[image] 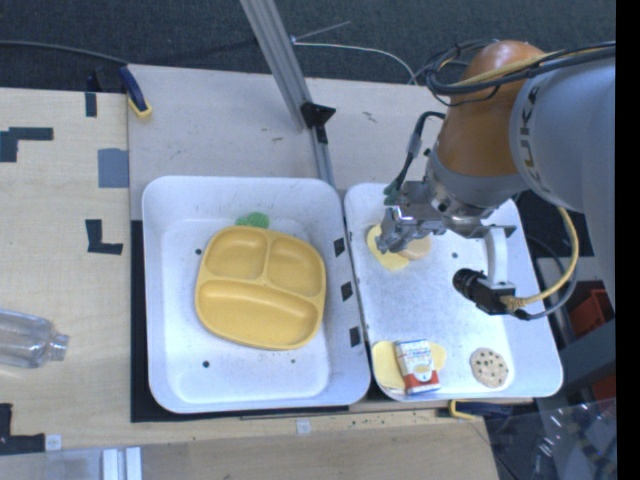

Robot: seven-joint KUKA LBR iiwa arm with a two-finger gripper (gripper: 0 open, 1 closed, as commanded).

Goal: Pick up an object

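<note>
Lowered into the upper left corner of the right bin (530,363), the pincer (397,234) sits right of centre in the frame, directly over a pale yellow object (396,259) that lies against the bin's left wall. Its metal tip is touching or nearly touching that object, but whether it is open or closed I cannot tell from this slanted overhead view, and nothing shows the object being gripped. The yellow piece is flat-looking and partly hidden under the wrist, so its exact shape is unclear.

My judgement is that the try could fail in two ways. The object looks low and thin, so a closing grip might slide over it rather than catch it. It also lies close to the bin wall, so the tip may press against the rim or push the piece into the corner instead of lifting it.

Elsewhere in the right bin, near the lower edge of the frame, a small carton (417,362) with a red and white label rests on a yellow disc, and a round cookie (489,367) lies just to its right. Both are well apart from the tip and do not hinder it. A black fitting on the arm's cabling (480,290) hangs over the middle of this bin. The left bin (170,268) holds a yellow divided tray (261,286) with a scrap of green (254,220) peeping out at its upper edge. A clear plastic bottle (28,337) lies on the bench at the far left.
</note>
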